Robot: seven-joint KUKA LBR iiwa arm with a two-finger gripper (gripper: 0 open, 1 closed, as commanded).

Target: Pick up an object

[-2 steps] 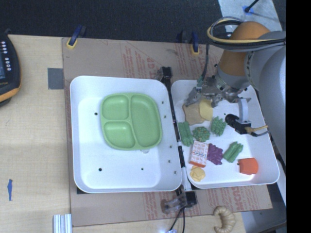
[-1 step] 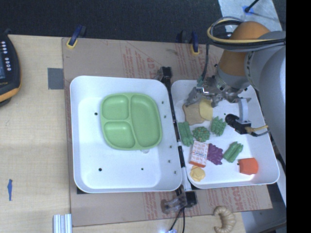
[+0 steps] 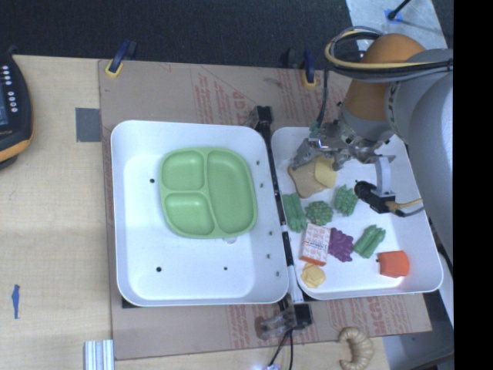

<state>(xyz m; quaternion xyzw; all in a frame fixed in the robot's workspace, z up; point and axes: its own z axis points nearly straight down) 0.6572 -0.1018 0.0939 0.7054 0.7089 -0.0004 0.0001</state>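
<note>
Item: tan bread-shaped toy (image 3: 306, 178) and yellow piece (image 3: 325, 173), far end of right bin (image 3: 420, 284), touching each other. My end effector (image 3: 327, 151) sits directly above them; opening: cannot tell; nothing visibly held. Judged light, rigid plastic, slightly slick; best gripped across narrow sides.

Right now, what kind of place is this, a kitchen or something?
Probably a robot lab, not a kitchen: a robot arm reaches over two white bins, toy food fills one, and clamps hold the board.
</note>
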